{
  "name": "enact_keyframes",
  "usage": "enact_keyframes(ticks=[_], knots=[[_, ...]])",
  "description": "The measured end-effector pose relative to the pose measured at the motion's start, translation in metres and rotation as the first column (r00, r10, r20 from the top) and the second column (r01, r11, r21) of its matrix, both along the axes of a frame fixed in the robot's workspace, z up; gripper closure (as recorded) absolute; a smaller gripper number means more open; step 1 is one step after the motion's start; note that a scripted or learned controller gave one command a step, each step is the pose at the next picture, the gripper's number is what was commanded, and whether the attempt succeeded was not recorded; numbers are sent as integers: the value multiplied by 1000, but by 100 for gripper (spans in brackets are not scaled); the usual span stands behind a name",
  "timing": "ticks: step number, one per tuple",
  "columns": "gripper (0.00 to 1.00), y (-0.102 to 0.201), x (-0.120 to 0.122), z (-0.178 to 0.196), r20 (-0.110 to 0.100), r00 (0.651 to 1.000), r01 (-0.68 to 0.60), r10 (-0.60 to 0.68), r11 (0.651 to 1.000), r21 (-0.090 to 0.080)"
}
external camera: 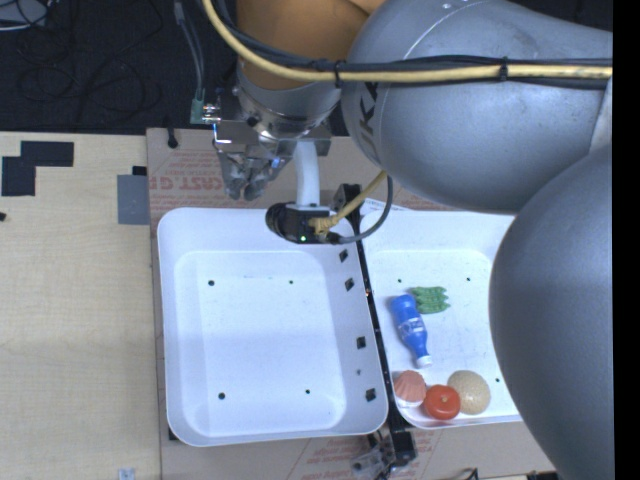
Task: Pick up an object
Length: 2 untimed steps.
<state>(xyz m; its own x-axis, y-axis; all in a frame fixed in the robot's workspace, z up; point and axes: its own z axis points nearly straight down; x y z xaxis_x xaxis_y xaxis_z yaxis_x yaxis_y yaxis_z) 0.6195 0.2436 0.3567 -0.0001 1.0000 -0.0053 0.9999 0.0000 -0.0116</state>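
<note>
Objects for picking lie in right bin (470, 268): blue bottle (410, 330) mid-bin, green item (429, 298) just above bottle, pink piece (409, 386), red tomato (441, 401), beige ball (468, 391) clustered below bottle. Left bin (180, 298) sits beside it.

Gripper (245, 180) hangs well apart from bottle, beyond left bin's far rim; finger state: cannot tell.

Risk: bottom cluster touching, so a grab may nudge neighbours or slip off round shapes.

Bright, even overhead light; sharp focus

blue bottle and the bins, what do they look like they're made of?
Blue bottle: probably glossy plastic, going by the saturated colour, the soft highlights and the white cap; likely a toy. Left bin and right bin: likely moulded plastic, a smooth semi-matte white with rounded corners and rims and diffuse sheen. Looks alone can't rule out coated metal.
</note>
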Motion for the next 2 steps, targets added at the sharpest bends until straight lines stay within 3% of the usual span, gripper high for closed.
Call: enact_keyframes(ticks=[1, 2], knots=[[100, -1, -23, 72, 12, 1000, -2, 2, 1000, 6], [100, 0, -81, 165, 15, 1000, -4, 4, 1000, 8]])
